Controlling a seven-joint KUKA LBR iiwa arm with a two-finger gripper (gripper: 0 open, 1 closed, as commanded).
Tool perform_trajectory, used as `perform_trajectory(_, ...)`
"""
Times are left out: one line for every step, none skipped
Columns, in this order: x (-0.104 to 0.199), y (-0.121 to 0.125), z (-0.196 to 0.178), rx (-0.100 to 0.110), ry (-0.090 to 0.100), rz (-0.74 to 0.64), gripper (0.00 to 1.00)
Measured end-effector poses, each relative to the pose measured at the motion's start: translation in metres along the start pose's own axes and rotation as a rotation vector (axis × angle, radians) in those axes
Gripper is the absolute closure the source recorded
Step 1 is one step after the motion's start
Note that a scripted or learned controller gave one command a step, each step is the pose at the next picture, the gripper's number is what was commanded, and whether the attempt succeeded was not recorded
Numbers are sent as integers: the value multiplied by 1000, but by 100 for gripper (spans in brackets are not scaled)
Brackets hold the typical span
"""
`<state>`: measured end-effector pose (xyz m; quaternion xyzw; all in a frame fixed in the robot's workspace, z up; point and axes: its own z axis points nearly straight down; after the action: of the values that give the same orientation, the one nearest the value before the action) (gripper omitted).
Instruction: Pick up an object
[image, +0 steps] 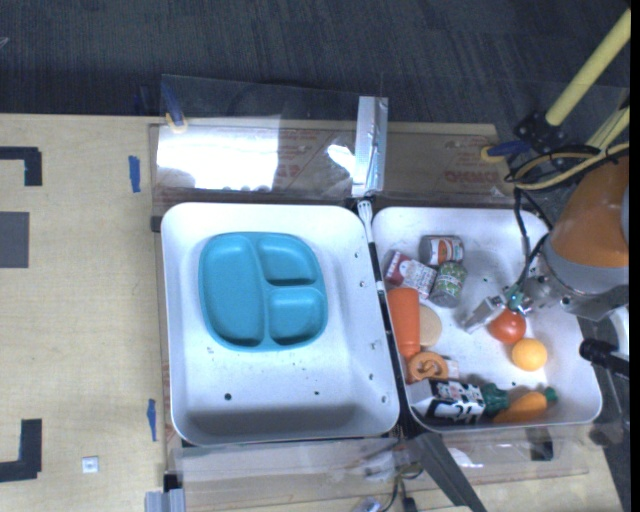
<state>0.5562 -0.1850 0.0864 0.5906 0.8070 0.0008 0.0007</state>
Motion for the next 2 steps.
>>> perform_trajectory(-2, 2, -13, -8, -6, 1, 100)
perform_trajectory(-2, 2, -12, -7, -5, 2, 0)
